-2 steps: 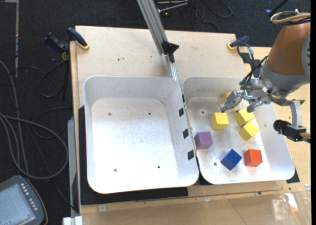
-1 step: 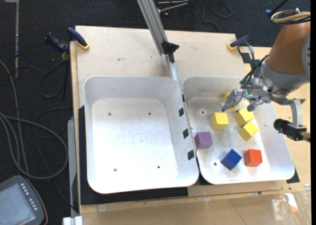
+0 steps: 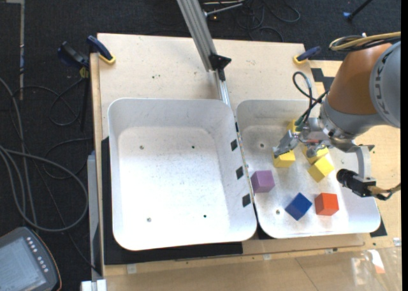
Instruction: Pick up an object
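Down at the near edge of the bench [image 3: 191,264], bare wood ran along in front of both bins. In the right bin [image 3: 357,226], closest to its near rim, sat the blue block [image 3: 298,206] and the orange block [image 3: 326,203], side by side with a small gap, the orange one toward the bin's right rim. Just beyond them the purple block [image 3: 262,180] stood near the left wall of that bin, close to the divide between the two bins. Further in, two yellow blocks: one yellow block [image 3: 320,166] lay tilted toward the right side, and the other yellow block [image 3: 284,159] sat up at the gripper [image 3: 297,149]. One finger [image 3: 283,149] touched the top of that left block, the other came down by the right-hand one; whether the fingers were apart or pressed on a block, I could not tell from this angle. The grey arm with its orange band [image 3: 357,79] hung over the right bin's far right corner, crowding that side. Open floor remained in the right bin's far left part. The left bin [image 3: 118,156] offered wide open white floor from rim to rim. Beyond the bins, a metal pole [image 3: 194,18] slanted up from the gap between them to the far edge, with clamps [image 3: 99,50] at the bench's far corners.
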Controlling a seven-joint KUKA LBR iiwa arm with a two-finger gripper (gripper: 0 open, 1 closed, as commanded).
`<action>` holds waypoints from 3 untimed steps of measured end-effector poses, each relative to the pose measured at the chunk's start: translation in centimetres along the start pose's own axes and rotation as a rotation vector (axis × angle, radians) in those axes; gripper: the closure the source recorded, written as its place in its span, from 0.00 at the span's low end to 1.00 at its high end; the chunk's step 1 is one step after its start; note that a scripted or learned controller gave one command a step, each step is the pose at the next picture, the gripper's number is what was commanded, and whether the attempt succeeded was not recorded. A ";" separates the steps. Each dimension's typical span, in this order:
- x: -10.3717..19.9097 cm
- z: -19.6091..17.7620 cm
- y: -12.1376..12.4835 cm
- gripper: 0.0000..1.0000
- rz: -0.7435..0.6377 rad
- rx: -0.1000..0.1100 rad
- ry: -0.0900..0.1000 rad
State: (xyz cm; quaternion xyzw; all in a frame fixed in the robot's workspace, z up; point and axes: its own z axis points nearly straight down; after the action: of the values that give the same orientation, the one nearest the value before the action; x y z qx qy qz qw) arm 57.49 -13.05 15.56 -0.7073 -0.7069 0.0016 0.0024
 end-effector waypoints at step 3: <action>0.5 5.0 -0.6 1.00 0.001 -0.007 -0.001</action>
State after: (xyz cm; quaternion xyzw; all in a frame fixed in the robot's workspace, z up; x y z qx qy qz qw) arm 56.88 -12.54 10.53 -0.7074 -0.7068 -0.0005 -0.0005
